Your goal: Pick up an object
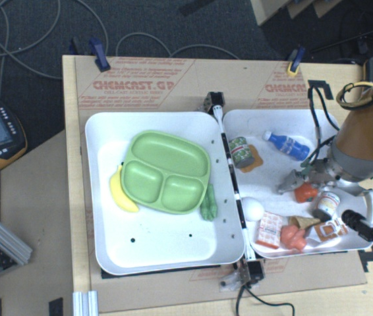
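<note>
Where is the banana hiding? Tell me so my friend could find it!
Look in the left white bin, the one with the big green divided plate. The banana peeks out from under the plate's left edge. It's the only yellow thing there; the leafy green thing sits on the plate's opposite side.

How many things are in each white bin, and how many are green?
Left bin: 3 (green plate, banana, green leafy thing).
Right bin: about 7 that I can tell apart (blue bottle, small can, white ball, red packet, more near the gripper).
Green things: 2.
Total: about 10.
</note>
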Available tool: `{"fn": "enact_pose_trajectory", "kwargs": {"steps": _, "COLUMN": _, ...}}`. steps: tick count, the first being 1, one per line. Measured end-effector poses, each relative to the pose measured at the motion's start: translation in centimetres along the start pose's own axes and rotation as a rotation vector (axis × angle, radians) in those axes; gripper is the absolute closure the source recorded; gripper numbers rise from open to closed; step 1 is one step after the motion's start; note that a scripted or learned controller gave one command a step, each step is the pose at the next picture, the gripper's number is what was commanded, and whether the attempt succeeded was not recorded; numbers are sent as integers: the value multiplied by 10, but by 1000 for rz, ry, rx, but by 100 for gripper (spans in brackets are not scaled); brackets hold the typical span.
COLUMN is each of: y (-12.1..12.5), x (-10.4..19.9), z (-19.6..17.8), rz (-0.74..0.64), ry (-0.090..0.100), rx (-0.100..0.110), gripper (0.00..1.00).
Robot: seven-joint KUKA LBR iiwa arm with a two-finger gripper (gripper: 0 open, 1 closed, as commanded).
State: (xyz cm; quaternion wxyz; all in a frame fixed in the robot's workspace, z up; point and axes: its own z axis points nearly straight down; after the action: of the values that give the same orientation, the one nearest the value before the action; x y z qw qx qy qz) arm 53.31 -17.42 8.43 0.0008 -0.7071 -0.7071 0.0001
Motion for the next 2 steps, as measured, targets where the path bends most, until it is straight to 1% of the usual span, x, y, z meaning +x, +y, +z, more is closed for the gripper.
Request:
{"fn": "enact_pose_trajectory", "kwargs": {"steps": 1, "y": 1, "x": 0, "z": -10, "rz": 1, "ry": 0, "rx": -2, "gripper": 100}}
{"fn": "enact_pose_trajectory", "kwargs": {"steps": 2, "y": 69, "x": 82, "z": -2, "rz": -2, "ry": -1, "rx": -8, "gripper": 100}}
